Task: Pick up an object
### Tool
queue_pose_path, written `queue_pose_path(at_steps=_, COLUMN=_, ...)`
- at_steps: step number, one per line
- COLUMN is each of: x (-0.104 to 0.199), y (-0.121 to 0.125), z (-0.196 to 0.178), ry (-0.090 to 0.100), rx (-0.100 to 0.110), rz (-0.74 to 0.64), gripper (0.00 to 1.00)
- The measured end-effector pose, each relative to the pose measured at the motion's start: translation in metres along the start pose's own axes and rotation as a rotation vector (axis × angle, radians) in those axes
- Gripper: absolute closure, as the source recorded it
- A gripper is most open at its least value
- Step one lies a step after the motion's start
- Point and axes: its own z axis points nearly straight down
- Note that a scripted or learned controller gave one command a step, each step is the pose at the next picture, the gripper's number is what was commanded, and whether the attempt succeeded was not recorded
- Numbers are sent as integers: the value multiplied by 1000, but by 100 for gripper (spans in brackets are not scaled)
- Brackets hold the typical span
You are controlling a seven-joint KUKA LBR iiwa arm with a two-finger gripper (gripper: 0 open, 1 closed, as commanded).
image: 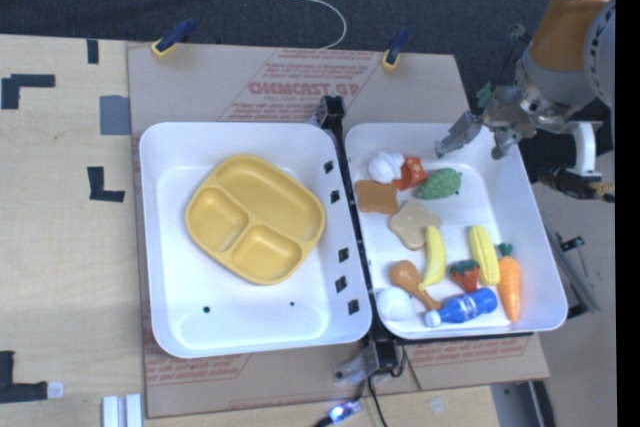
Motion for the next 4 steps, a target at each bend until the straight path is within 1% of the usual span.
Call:
queue_pose_path(at_steps=1, x=0, y=3, z=-8, ry=-3, rx=-14, rz=-3, gripper=0)
queue_pose_path(at_steps=2, x=-8, y=1, z=51, ry=-3, rx=-9, rz=-3, gripper=0)
queue_pose_path(at_steps=3, x=2, y=3, z=103, ry=-3, rx=-9, rz=-3, gripper=0)
queue_pose_path(at_steps=4, x=3, y=3, z=119, ry=-5, rx=-12, rz=-4, gripper=0)
